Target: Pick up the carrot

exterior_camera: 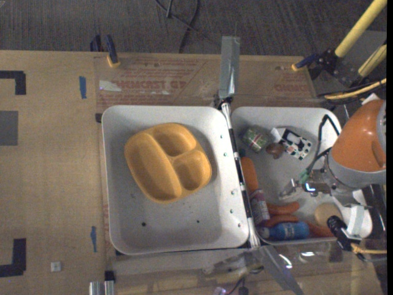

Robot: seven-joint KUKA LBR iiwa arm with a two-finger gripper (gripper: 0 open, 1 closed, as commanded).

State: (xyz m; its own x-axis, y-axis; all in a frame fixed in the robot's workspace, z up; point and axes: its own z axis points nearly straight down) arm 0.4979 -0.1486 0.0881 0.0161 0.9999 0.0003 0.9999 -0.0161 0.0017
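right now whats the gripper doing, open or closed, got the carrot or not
Gripper: over the right bin, open or closed cannot be told. Nothing shows between its fingers; the carrot lies by the bin's left wall.

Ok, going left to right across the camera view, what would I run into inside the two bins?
Yellow divided dish in the left bin → carrot along the right bin's left wall → green can → gripper → grey and orange arm.
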